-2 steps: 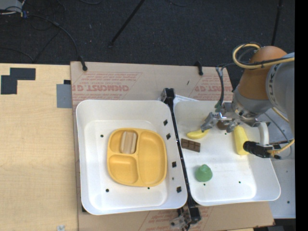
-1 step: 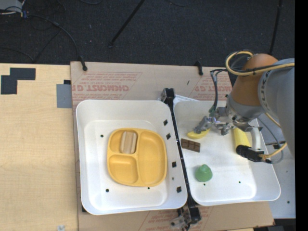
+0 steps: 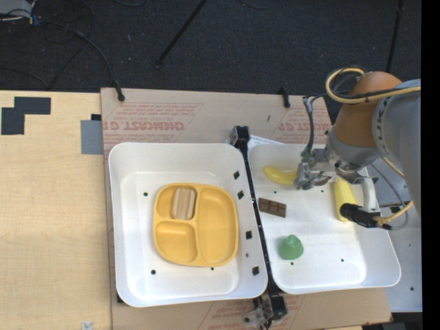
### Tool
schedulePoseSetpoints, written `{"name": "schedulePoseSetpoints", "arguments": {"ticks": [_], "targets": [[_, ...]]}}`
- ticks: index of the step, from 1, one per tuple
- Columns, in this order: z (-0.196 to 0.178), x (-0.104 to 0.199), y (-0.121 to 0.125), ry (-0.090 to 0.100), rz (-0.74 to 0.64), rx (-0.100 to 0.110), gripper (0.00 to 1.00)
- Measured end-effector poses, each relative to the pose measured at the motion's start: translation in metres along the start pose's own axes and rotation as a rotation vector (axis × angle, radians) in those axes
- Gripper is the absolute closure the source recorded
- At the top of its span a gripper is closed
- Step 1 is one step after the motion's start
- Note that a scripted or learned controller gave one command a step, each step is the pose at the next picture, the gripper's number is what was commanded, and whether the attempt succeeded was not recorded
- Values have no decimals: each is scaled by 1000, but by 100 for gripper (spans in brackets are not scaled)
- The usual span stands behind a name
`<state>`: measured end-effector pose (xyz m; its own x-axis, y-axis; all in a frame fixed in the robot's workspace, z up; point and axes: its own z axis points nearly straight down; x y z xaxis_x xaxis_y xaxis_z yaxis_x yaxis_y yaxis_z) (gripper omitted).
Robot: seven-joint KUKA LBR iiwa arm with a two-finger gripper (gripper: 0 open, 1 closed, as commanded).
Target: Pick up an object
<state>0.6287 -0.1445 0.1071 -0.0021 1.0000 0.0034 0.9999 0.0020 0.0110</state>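
Note:
The right bin (image 3: 371,267) holds a yellow banana (image 3: 277,176) at its back left. A brown chocolate bar (image 3: 272,207) lies in front of the banana. A green rounded piece (image 3: 291,247) sits near the bin's middle, and a yellow oblong piece (image 3: 342,195) lies toward the right. My gripper (image 3: 307,178) hangs low over the right bin, right at the banana's right end. From this angle I cannot make out whether anything is in its grasp.
The left bin (image 3: 130,253) carries a yellow divided plate (image 3: 206,232) with a tan piece (image 3: 183,203) in its back-left compartment. A black divider (image 3: 251,205) runs between the bins. The grey arm (image 3: 385,122) and its cables cover the right bin's back right corner.

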Motion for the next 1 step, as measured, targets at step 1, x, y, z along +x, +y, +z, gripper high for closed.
{"name": "schedulePoseSetpoints", "arguments": {"ticks": [1], "targets": [[-43,-3,5,-4,1,10,100]]}}
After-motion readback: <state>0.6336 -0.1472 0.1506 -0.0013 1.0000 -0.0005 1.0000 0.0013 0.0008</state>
